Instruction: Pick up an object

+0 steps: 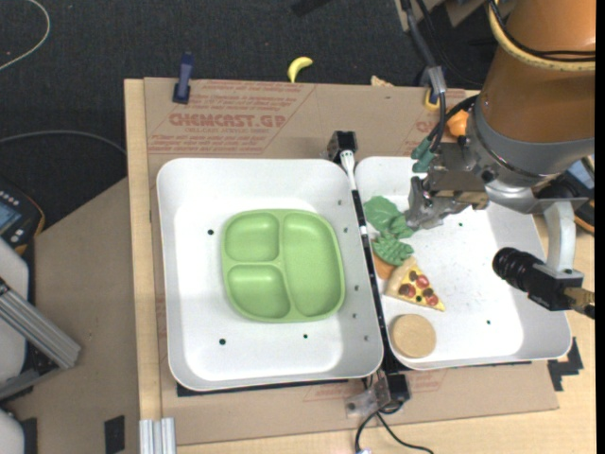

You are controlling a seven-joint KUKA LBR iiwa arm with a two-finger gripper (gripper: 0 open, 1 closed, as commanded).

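A: How is the pincer [423,211] set?
B: Its opening cannot be told; the green leafy toy [385,218] is seen just left of it.
A: It should be centred over the leaf before closing

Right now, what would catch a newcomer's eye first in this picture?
The big grey and orange arm at upper right, its gripper down over green toy leaves in the right bin. Next, the green divided plate in the left bin, and a toy pizza slice.
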